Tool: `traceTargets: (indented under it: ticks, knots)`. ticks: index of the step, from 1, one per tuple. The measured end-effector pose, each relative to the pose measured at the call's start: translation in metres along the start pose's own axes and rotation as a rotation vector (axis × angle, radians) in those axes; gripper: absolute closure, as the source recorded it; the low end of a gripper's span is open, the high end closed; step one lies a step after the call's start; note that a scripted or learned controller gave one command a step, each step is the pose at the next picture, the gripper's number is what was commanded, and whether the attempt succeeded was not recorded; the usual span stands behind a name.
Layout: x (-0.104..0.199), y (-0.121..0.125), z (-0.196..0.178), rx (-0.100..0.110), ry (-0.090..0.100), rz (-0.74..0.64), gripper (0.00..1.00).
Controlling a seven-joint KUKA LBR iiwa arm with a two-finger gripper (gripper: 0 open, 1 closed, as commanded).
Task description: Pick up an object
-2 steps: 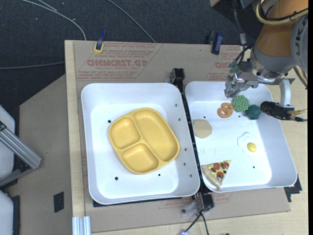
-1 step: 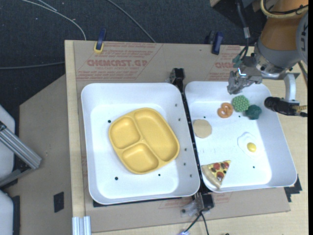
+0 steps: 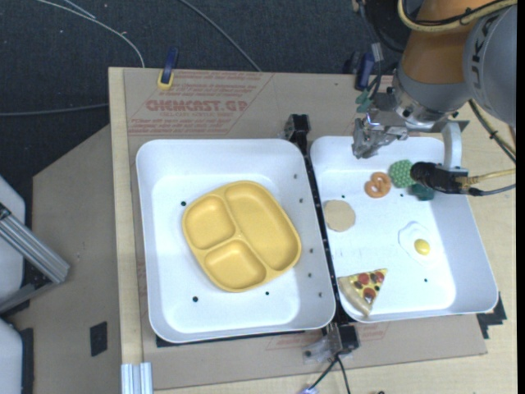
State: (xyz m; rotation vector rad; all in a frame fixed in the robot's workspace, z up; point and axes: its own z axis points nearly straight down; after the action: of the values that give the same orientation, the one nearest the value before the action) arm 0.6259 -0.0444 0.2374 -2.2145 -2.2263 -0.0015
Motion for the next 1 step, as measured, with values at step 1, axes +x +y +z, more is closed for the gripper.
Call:
traceTargets:
  ticks: [1]
  knots:
    - [0.0424,-0.012,-0.0007,0.003,0.0,0.001,1.0]
